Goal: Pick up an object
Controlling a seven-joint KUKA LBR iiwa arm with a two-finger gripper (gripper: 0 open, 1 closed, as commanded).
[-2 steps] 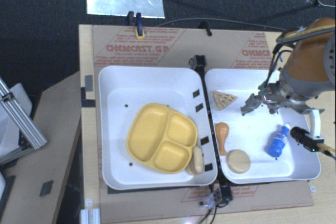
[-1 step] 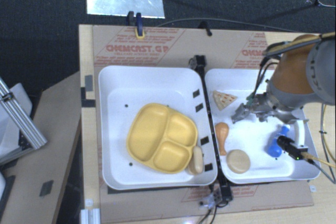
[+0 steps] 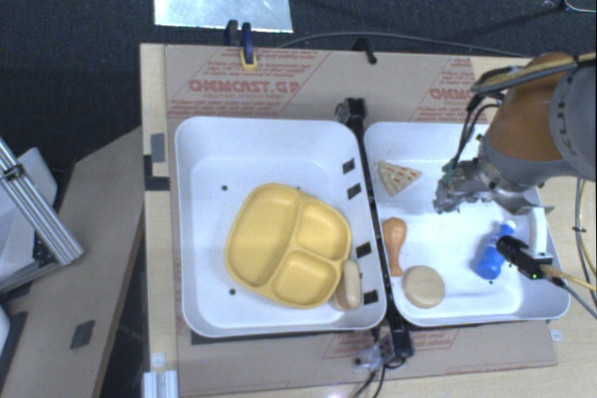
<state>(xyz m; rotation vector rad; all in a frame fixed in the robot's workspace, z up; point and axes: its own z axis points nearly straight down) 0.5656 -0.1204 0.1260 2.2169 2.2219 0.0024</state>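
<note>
Camera view, from above at a slant: the surface [image 3: 280,75] carries two shallow white bins side by side, a layout that appears meant to keep loose items corralled within the arm's reach. The left bin [image 3: 201,200] holds a yellow divided plate [image 3: 287,242], lying flat, with a pale bread-like piece [image 3: 350,284] just beside its lower right corner, against the bin wall. The right bin [image 3: 448,308] holds the smaller pickable items, spread apart so that each could be taken singly: a triangular pizza-slice toy [image 3: 398,176] near the upper left, an orange drumstick-shaped piece [image 3: 395,242] by the divider, a round tan piece [image 3: 423,285] below it, and a blue object [image 3: 492,258] toward the right wall. The arm [image 3: 532,126] reaches in from the right; its gripper [image 3: 454,194] hangs over the bare floor of the right bin, between the pizza slice and the blue object, touching neither as far as I can judge. Whether it is spread or closed cannot be told at this angle; nothing is seen held in it.
</note>
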